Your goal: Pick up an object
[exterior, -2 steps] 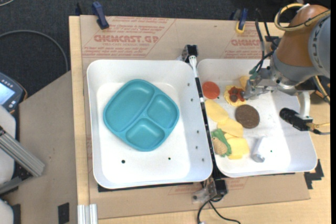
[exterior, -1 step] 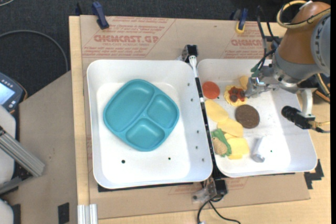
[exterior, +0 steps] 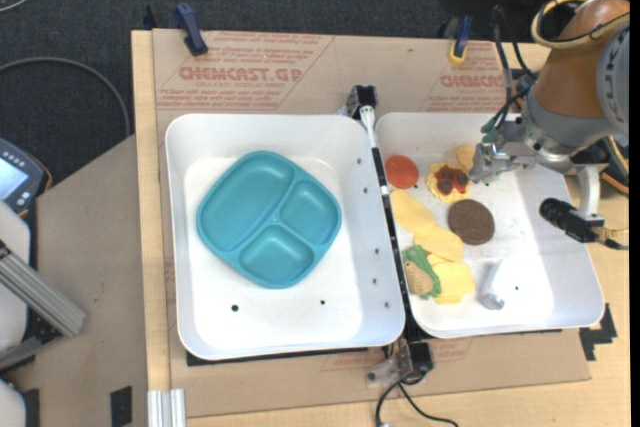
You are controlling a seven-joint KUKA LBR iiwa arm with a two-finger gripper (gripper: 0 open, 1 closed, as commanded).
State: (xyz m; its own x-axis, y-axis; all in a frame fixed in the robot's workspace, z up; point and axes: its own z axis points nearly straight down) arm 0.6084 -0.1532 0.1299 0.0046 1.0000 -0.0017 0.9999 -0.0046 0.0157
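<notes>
Jaws (exterior: pixel 487 158) beside pizza slice (exterior: pixel 448 180), right bin (exterior: pixel 540 310)

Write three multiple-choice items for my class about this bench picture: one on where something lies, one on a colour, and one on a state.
1. Where does the divided plate lie?
A. In the left bin
B. In the right bin
C. On the floor

2. What colour is the divided plate?
A. Red
B. Teal blue
C. Black

3. How does the brown disc lie?
A. Flat on the bin floor
B. Stacked on the divided plate
C. Hanging from the arm

Answers:
1 A: the divided plate rests in the left bin, apart from the food pieces in the right bin.
2 B: its whole surface is teal blue.
3 A: the brown disc lies flat in the right bin, below the gripper.
</notes>
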